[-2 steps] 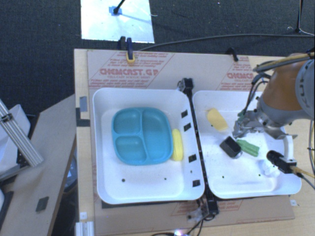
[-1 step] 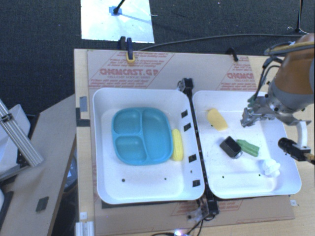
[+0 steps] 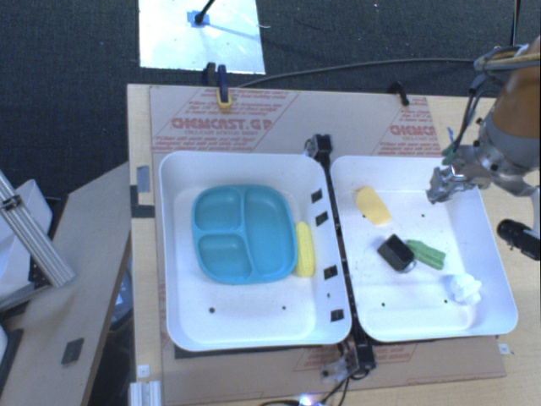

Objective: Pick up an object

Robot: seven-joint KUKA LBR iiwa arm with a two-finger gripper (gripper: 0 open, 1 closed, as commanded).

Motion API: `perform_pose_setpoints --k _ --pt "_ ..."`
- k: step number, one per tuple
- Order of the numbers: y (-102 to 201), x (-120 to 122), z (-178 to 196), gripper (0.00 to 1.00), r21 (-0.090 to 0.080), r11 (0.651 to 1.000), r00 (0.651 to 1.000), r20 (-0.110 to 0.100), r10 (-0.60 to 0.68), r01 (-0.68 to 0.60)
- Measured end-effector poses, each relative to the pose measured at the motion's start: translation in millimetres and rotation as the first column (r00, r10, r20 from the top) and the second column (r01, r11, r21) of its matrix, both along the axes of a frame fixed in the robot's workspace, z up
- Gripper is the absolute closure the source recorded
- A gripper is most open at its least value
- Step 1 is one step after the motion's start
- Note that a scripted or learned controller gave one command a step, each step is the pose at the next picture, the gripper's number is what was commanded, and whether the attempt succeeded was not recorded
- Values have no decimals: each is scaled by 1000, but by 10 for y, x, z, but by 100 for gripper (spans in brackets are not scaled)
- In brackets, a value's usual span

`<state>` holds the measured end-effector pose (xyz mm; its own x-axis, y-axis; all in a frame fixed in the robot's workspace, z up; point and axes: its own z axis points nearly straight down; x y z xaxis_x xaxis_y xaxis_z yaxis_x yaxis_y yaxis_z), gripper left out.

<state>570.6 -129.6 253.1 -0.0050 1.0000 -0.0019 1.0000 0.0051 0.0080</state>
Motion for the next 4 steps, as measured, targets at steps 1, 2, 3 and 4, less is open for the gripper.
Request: perform_pose_setpoints --k 1,2,3,4 --pt "522 -12 65 100 3 1000 1000 -6 4 -4" --pt "1080 -9 -93 100 4 1000 1000 -7 5 -5" --pt "1608 -46 -239 100 3 1000 1000 -8 4 -4" --pt "2171 -87 -354 100 4 1000 1000 -9 5 -5"
